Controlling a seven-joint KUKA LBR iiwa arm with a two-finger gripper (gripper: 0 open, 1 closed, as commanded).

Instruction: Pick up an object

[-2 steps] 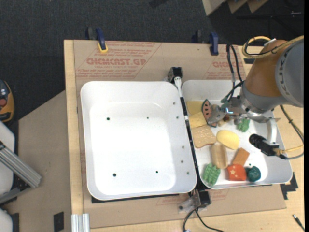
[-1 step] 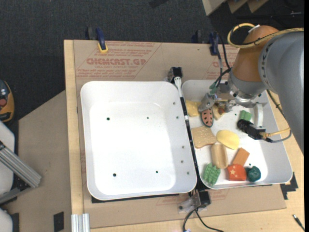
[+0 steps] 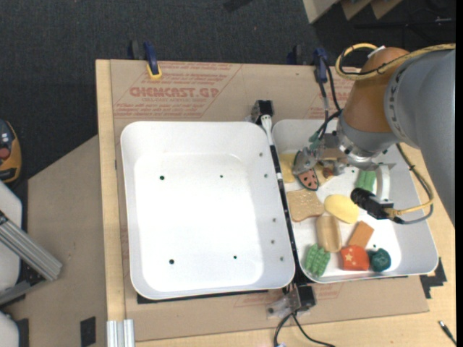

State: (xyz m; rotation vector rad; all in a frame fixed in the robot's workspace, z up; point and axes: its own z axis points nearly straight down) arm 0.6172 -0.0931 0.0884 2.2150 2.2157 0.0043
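My gripper point(image 3: 309, 163) hangs low over the upper left part of the right bin point(image 3: 427, 248), under the orange-banded wrist. Just below it lies a small dark red-brown piece point(image 3: 310, 181), and a yellow flat piece point(image 3: 287, 167) lies to its left by the bin wall. Further down the bin are a tan toast slice point(image 3: 304, 205), a yellow lemon point(image 3: 341, 209), a wooden cylinder point(image 3: 327, 232), an orange block point(image 3: 361, 233), a red cube point(image 3: 353, 258), a teal ball point(image 3: 379, 259) and a green bumpy piece point(image 3: 315, 259). The arm partly hides a green object point(image 3: 367, 180).
The left bin point(image 3: 137, 143) sits beside the right one, the two walls meeting at a dark divider clip point(image 3: 262, 110). A black cable point(image 3: 376, 207) loops from the wrist over the right bin. Blue clamps point(image 3: 151, 58) hold the board at the far edge.
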